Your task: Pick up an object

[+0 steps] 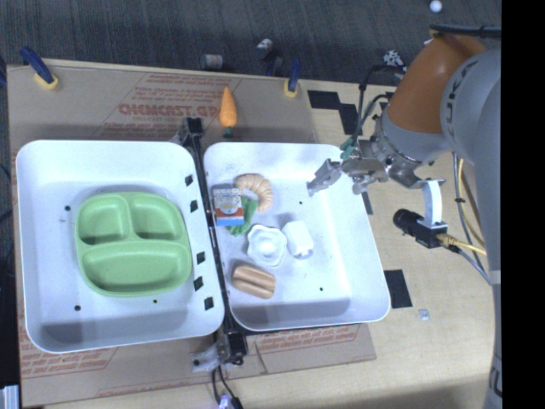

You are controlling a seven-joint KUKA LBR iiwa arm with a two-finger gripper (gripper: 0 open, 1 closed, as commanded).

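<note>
— Two bins (358, 271); right one holds what?
— Hot dog (254, 280), croissant (255, 189), white cup (266, 244).
— Gripper (326, 177)?
— Above right bin's upper right; jaws' state unreadable, nothing visibly held.

A green divided plate (132, 243) lies in the left white bin (43, 313). An orange carrot toy (227, 107) stands on the cardboard-covered tabletop (128, 100), at twelve o'clock from the bins' shared edge.
</note>
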